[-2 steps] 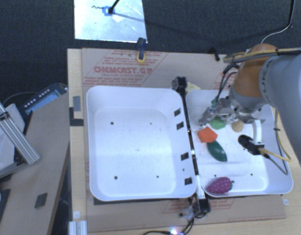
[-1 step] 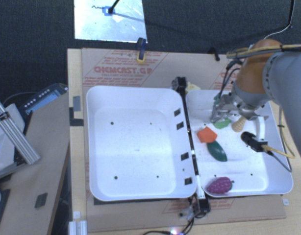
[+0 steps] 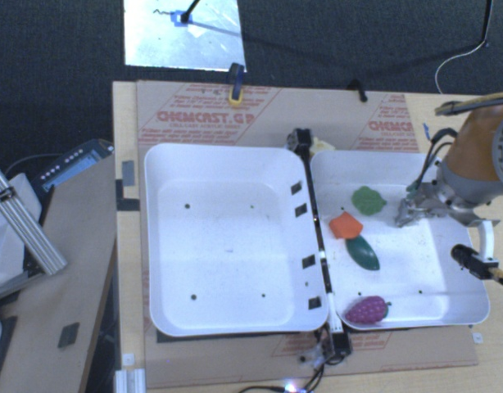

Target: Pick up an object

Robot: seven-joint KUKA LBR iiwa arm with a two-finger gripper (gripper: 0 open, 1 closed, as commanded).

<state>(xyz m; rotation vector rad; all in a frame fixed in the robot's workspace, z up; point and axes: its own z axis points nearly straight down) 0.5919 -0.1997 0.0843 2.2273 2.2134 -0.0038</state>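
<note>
Left shallow white plastic bin (image 3: 165, 219): floor bare apart from small dark dots. A row of black clips (image 3: 305, 234) runs along the seam where the two bins meet.

Right shallow white plastic bin (image 3: 473, 305) holds four items. An orange blocky piece (image 3: 345, 225) lies near the seam, with a dark green oval piece (image 3: 364, 254) just beside it on the near side. A light green rounded piece (image 3: 369, 200) sits farther back. A purple bumpy grape-like cluster (image 3: 367, 309) rests by the near rim.

Metal two-finger gripper (image 3: 408, 214) is low over the bin floor, right of the light green piece and apart from it. Cannot tell its state. Grey and orange arm (image 3: 477, 158) enters from the right.
</note>
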